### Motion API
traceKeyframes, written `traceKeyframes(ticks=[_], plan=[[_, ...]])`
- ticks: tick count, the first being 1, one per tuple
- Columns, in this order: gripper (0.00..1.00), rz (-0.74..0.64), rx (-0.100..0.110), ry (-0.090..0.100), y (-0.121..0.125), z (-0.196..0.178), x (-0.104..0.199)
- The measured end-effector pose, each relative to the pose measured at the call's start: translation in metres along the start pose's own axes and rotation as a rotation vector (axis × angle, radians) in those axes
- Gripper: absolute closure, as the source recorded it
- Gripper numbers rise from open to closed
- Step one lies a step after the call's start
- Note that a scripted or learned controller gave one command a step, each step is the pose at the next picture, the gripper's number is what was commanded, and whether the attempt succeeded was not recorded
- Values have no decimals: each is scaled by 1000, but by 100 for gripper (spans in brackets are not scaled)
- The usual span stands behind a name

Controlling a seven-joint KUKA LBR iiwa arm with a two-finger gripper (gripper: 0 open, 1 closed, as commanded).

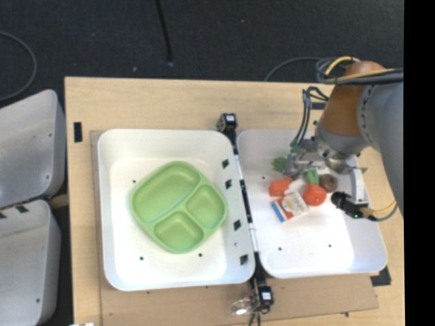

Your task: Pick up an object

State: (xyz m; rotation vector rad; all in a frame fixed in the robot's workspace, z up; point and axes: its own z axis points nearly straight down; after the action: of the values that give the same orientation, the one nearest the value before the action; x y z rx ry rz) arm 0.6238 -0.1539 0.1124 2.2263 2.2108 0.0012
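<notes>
- A tan bench (163, 100) stands on dark carpet, bearing two white bins side by side, joined along a middle seam.
- The left bin (115, 263) holds a green divided plate (178, 206), lying flat near its centre, well apart from the work.
- The right bin (326, 257) holds the pickable clutter, bunched toward its 12 o'clock half: an orange piece (279, 187), a red-orange ball (314, 195), a small box (291, 206) with white, red and blue faces, green bits (279, 162), and a brown piece (329, 181).
- The gripper (307, 163) hangs over the heap's 12 o'clock edge, the arm (350, 111) entering from 3 o'clock; probably placed there because the clutter is densest.
- Whether the jaws are spread or closed I cannot tell: the wrist hides them, and nothing shows between them.
- Judgement: the things touch, so a clean single pick looks awkward.
</notes>
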Motion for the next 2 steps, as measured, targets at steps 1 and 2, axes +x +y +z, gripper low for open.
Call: traceKeyframes(ticks=[1, 2], plan=[[100, -5, -3, 0, 5, -63, -4], [100, -10, -2, 1, 2, -109, -4]])
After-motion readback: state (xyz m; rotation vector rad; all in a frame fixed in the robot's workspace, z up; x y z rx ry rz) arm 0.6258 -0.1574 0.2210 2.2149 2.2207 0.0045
